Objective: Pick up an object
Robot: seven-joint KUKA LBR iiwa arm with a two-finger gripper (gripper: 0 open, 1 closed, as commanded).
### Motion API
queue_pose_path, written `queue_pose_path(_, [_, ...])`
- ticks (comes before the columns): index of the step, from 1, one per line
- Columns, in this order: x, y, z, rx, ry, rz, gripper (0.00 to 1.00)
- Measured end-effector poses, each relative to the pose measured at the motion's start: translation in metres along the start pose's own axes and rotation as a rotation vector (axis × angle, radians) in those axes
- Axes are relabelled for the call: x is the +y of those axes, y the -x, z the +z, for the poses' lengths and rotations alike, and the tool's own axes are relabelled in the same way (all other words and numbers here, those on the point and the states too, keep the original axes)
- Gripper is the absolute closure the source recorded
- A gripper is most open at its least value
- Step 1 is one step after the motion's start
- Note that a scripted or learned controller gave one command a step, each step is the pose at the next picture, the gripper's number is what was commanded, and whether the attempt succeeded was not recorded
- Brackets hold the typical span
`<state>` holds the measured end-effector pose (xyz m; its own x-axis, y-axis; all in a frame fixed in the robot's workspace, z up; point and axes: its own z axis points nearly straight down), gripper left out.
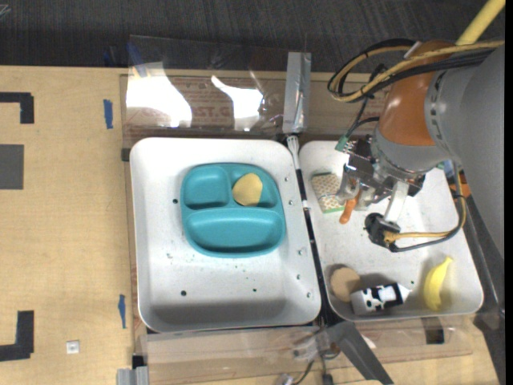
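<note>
Reaching in over the right-hand shallow white bin (pixel 461 287), grey arm with orange band (pixel 417 111). Hovering just above a small orange stick-like piece (pixel 346 212), the two-finger gripper (pixel 362 189); jaws' spread impossible to tell. Looking light, stiff, probably slippery, the piece; gripping best across its middle. Pointing roughly up-down in view, long axis slightly tilted.

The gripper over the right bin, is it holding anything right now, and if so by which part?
It cannot be told. The gripper hangs low over the right bin, close to a small orange item, but the view does not show anything between its fingers.
</note>
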<state>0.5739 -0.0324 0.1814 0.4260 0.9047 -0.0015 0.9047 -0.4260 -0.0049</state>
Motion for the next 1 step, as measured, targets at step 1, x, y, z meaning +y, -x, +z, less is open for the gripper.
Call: queue_pose_path(1, [-0.0005,0.0013,-0.0045,-0.006,-0.008,-0.001,1.00])
